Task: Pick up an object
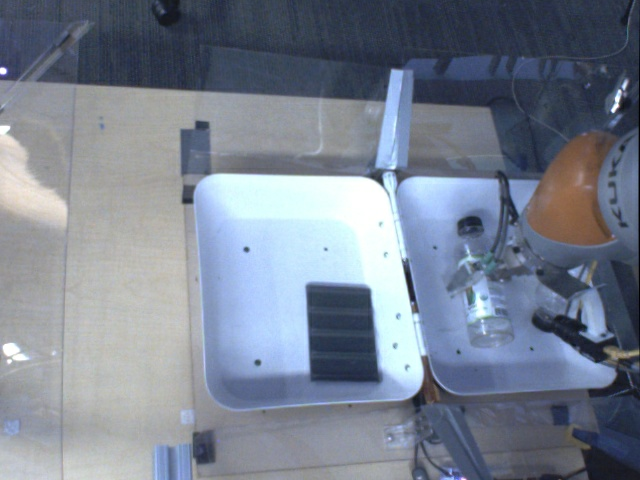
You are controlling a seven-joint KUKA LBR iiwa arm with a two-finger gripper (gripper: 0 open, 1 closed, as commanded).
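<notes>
**Bottle in the right bin, arm above it**

A clear plastic bottle (482, 295) with a dark cap is seen lying in the right bin (440, 363). The gripper (507, 264) is placed just beside it; its state cannot be told. A black ridged block (342, 333) lies in the left bin (250, 218) on the worktop (110, 298).

Arm (590, 203) runs off the right edge, so most of it's cut off. The gripper (505, 263) is tucked under the orange band, can't really make out its tip. Right bin (440, 368) has its far-right side covered by the arm and cables
</notes>
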